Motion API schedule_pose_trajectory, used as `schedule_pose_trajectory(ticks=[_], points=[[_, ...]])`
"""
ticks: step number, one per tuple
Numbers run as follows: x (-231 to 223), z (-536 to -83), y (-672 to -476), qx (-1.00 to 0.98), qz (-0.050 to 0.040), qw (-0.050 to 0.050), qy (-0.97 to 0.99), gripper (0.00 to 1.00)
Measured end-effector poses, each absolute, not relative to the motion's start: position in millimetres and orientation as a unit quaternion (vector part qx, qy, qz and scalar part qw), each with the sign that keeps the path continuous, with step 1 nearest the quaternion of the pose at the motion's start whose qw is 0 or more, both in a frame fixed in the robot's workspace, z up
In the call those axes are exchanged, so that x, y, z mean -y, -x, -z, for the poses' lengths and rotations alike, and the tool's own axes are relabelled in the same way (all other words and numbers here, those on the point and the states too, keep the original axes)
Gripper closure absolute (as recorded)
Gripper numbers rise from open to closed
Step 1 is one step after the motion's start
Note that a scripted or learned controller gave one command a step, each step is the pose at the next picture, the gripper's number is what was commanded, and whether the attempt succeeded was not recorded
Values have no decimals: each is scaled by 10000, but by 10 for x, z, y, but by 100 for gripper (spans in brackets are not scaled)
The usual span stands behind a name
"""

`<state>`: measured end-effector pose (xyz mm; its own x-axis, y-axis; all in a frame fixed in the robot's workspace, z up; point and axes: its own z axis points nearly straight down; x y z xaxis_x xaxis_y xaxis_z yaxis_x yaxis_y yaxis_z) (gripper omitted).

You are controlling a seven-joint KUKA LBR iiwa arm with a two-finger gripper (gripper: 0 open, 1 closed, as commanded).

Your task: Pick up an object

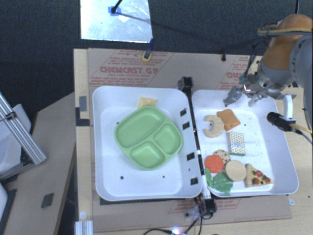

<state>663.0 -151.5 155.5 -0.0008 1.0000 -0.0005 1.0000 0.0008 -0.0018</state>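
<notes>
Two bins are sitting side by side on the surface, and the pincer point(243, 96), apparently spread and grasping nothing, is hovering over the far edge of the right bin point(283, 155), just beyond the orange toast piece point(228, 118), probably lining up a pick.

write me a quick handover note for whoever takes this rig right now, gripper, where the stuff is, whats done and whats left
Gripper: open, holding nothing, at the far edge of the right bin.
Right bin: croissant, orange toast piece, patterned box, tomato slice, cookie, pizza slice, green leaf.
Left bin: green divided plate, yellow piece beside it.
Done: nothing picked.
Left: descend, grasp one item, lift.
</notes>
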Motion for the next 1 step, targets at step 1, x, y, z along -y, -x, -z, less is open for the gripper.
schedule_pose_trajectory(ticks=[1], points=[[1545, -950, -6676, 7081, -9, 10, 7061, 0]])
